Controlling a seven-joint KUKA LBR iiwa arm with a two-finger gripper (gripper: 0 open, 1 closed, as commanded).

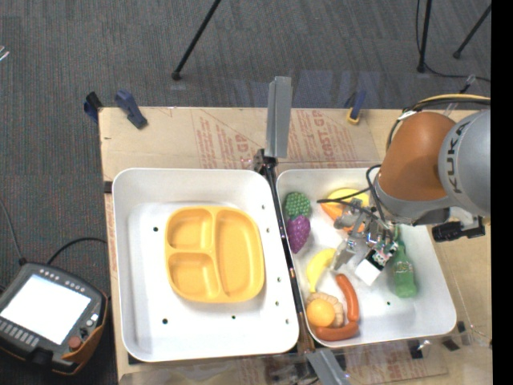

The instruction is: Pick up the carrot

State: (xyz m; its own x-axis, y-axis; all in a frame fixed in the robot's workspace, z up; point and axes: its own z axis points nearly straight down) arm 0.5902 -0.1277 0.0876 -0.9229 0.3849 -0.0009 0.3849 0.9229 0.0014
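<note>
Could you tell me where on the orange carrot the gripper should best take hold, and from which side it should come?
The orange carrot lies near the far edge of the right white bin, partly hidden under the gripper and a yellow piece. I would grip its exposed pointed left end from above, fingers across its narrow width, since the neighbours crowd its other end.

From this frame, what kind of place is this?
Likely a robot lab test bench: a robot arm over two white bins of toy food, tripod legs on carpet, and a control tablet on the floor.
</note>
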